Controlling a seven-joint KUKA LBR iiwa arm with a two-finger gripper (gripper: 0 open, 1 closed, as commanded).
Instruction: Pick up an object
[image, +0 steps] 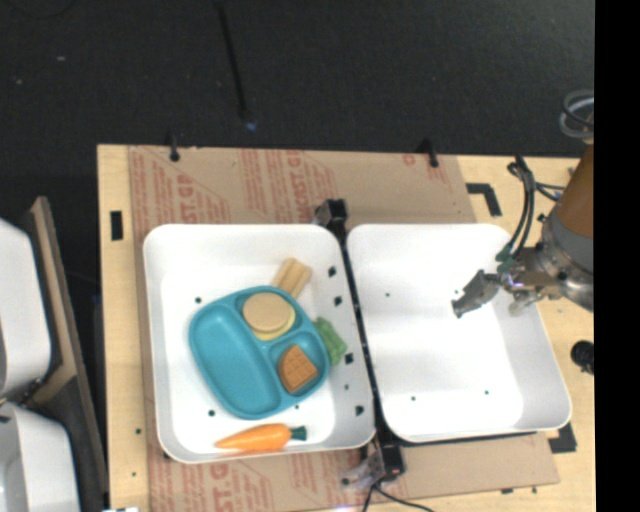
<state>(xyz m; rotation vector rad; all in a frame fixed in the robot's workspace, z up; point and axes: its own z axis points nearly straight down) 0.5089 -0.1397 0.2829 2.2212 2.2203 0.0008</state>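
Observation:
In the left bin (170, 300) lies a blue divided plate (228, 360). A round tan biscuit (269, 313) and a brown waffle piece (298, 368) rest on it. A pale wooden block (293, 275) leans at the plate's far edge, and a green piece (331, 341) sits at its right side. An orange carrot (258, 437) lies near the bin's front wall. My gripper (492, 300) hangs over the right bin (440, 400), near its right side. It is open, with nothing between its fingers and far from all the objects.
A black divider (352, 310) runs where the two bins meet. The bins stand on a cardboard sheet (230, 185) on the bench. Cables (525, 215) trail by the arm at the right.

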